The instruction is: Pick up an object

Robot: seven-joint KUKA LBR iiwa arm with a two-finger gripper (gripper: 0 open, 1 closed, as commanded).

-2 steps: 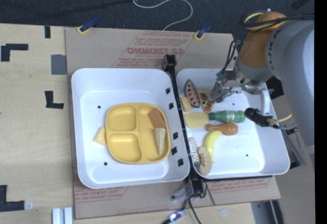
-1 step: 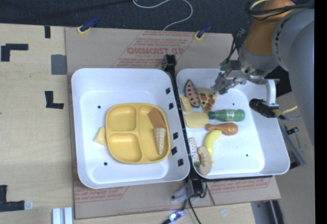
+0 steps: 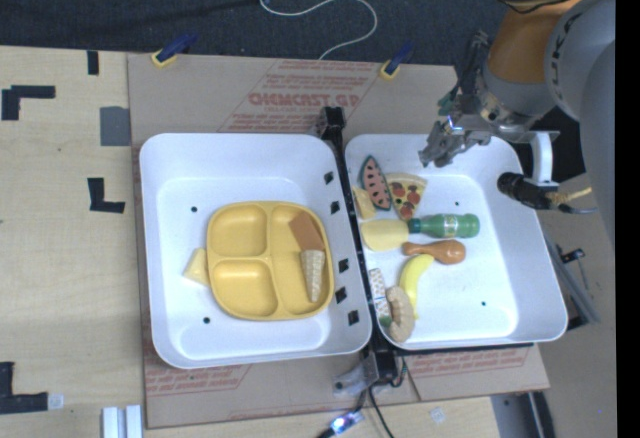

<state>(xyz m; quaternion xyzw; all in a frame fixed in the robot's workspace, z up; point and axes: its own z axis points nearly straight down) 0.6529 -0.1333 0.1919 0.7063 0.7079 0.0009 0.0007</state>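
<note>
White right bin [image 3: 520, 311], bare far corner

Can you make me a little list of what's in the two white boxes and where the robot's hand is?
left bin: yellow divided tray with an ice cream cone lying in it
right bin: watermelon slice, pizza slice, green bottle, chicken drumstick, banana
gripper: above the right bin's far edge, holding nothing
nearest toy to gripper: pizza slice
bins: side by side, touching
</note>
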